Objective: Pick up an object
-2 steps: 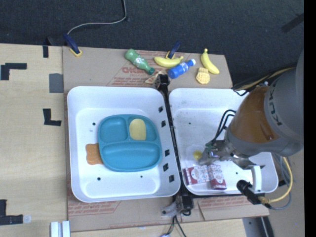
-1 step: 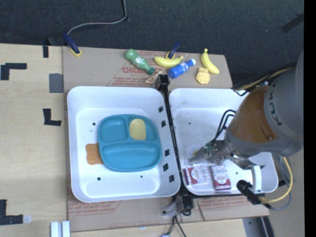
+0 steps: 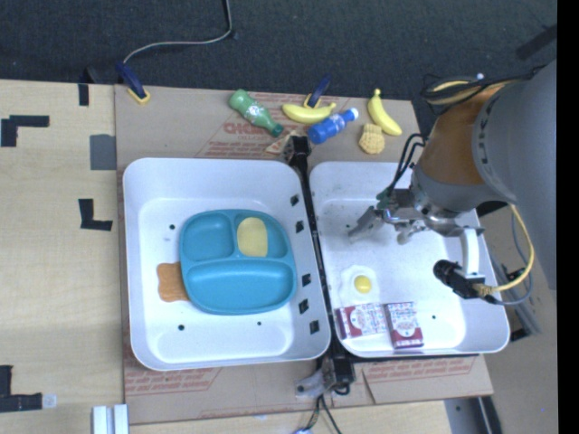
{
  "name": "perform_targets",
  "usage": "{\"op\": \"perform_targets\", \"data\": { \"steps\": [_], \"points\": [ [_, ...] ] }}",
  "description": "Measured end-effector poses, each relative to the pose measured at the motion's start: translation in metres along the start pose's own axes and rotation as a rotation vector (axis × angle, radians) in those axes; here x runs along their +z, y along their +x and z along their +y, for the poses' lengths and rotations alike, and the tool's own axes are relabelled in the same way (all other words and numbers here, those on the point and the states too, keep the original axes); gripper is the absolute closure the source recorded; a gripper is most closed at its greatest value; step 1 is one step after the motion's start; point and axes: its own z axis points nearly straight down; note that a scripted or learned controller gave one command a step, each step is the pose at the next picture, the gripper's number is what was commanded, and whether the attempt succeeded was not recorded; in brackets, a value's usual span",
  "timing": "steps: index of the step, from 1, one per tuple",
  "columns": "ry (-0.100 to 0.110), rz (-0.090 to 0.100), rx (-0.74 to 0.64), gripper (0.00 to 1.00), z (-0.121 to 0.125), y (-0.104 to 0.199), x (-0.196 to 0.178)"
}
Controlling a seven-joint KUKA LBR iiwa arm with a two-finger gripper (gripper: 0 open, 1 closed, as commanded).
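In the right bin (image 3: pixel 470 333), my gripper (image 3: pixel 384 228) hangs over the upper middle of the floor. It is open, its fingers (image 3: pixel 361 224) spread with nothing between them. A toy fried egg (image 3: pixel 362 284) lies below it, a little apart. Two red and white cartons (image 3: pixel 360 320) (image 3: pixel 404 324) lie side by side at the bin's front wall. The left bin (image 3: pixel 149 197) holds a blue divided plate (image 3: pixel 237 274) with a yellow piece (image 3: pixel 252 237) in its upper right compartment. An orange slab (image 3: pixel 169 282) sticks out from under the plate's left edge.
Behind the bins on the cardboard lie a green bottle (image 3: pixel 253 111), a banana (image 3: pixel 308 112), a blue bottle (image 3: pixel 331 126), a second banana (image 3: pixel 384 114) and a small yellow knobbly piece (image 3: pixel 370 138). A black divider (image 3: pixel 309 242) runs between the bins. The arm covers the right bin's upper right corner.
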Motion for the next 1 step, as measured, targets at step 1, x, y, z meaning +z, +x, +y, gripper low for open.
{"op": "perform_targets", "data": {
  "steps": [1],
  "points": [
    [0.003,0.002,0.001,0.0,-0.0295,0.0112,0.0517]
  ]
}}
